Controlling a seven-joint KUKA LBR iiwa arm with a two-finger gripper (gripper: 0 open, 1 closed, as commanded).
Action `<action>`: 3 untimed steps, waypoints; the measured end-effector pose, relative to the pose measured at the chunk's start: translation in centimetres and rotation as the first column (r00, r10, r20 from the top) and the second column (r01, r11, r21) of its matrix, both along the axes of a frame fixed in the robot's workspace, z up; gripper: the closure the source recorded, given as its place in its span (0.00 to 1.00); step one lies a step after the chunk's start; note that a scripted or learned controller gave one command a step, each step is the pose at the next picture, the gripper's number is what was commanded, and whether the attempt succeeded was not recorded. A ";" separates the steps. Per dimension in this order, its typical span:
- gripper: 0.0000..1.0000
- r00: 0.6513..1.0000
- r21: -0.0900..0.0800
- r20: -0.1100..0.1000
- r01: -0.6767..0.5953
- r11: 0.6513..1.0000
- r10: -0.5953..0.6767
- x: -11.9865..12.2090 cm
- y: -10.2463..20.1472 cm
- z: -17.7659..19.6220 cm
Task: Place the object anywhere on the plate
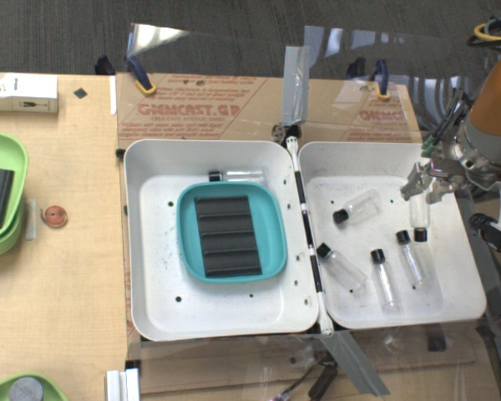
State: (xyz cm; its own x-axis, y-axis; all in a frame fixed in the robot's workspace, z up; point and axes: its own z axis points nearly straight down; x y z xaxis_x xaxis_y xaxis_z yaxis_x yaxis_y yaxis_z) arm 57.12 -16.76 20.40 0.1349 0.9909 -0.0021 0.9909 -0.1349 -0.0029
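While red "GEMCAST" lettering [188,107] marks the cardboard, the tool [423,189] clamps a vial [418,217].

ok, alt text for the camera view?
A teal plate with a dark ribbed insert sits in the left bin; clear vials lie in the right bin. The gripper hovers over the right bin's far right side.

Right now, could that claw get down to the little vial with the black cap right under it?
Probably yes. The claw hangs just above that vial in the right bin, and nothing lies between them; the other vials sit apart.
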 end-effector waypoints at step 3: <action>0.00 0.991 -0.001 0.001 0.132 0.991 -0.132 1.9 -4.8 13.7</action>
State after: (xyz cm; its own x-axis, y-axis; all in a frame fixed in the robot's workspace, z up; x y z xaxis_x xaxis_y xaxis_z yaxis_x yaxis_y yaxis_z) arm 58.99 -21.61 34.07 0.2648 0.9643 -0.0026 0.9643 -0.2648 -0.0018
